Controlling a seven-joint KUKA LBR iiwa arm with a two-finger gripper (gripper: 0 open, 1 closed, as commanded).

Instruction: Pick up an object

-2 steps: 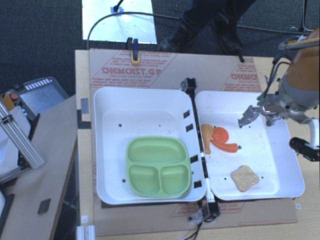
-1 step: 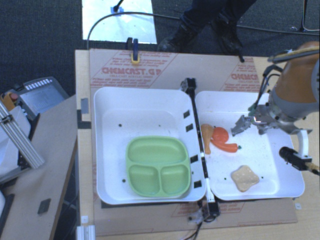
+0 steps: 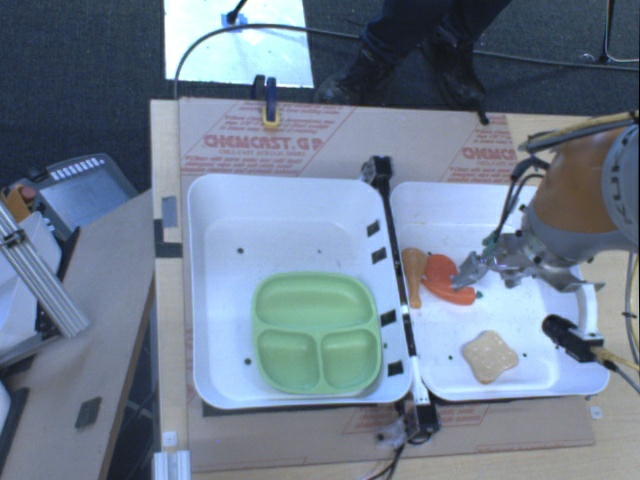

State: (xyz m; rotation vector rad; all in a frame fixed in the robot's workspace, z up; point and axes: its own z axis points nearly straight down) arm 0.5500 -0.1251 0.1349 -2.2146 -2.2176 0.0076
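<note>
In the right bin (image 3: pixel 470 203) lie a red-orange curved piece (image 3: pixel 442 280), a tan strip (image 3: pixel 413 273) beside it by the divider, and a tan toast-like slab (image 3: pixel 489 356) near the front. My gripper (image 3: pixel 468 274) hangs low over the right end of the red-orange piece, fingertips at or touching it. The view does not show whether anything sits between the fingers.
A green three-compartment plate (image 3: pixel 318 330) lies in the left bin (image 3: pixel 215 268). A black clip strip (image 3: pixel 392 268) runs along the divider between the bins. The arm's grey and orange body (image 3: pixel 590 193) covers the right bin's far right side.
</note>
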